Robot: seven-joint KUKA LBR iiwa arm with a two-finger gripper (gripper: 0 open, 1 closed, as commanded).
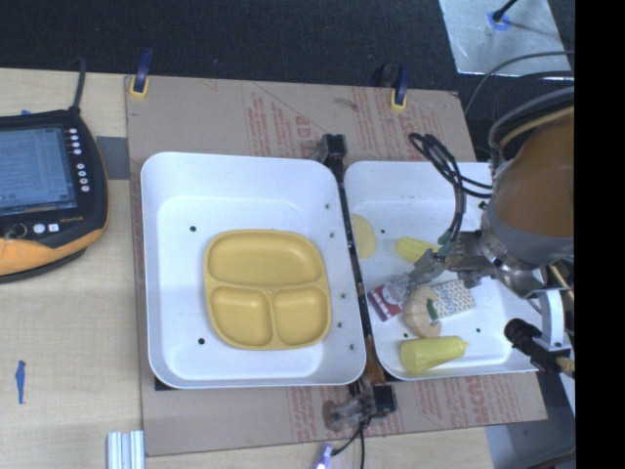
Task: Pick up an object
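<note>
The right bin (391,189) holds several small objects. A pale yellow disc (363,234) lies by its left wall and a yellow piece (411,250) sits just right of it. Lower down are a red and white packet (384,299), a round beige item (423,314), a white patterned packet (453,298) and a yellow bottle-like object (432,352) near the front wall. My gripper (431,268) reaches in from the right, low over the cluster, just above the beige item and beside the yellow piece. Nothing visibly hangs from it.
The left bin (176,193) carries a yellow divided tray (266,288). A tablet-like controller (44,189) lies on the bench at far left. Black cables (444,169) loop over the right bin's back. The arm's orange band (537,184) covers the bin's right side.
</note>
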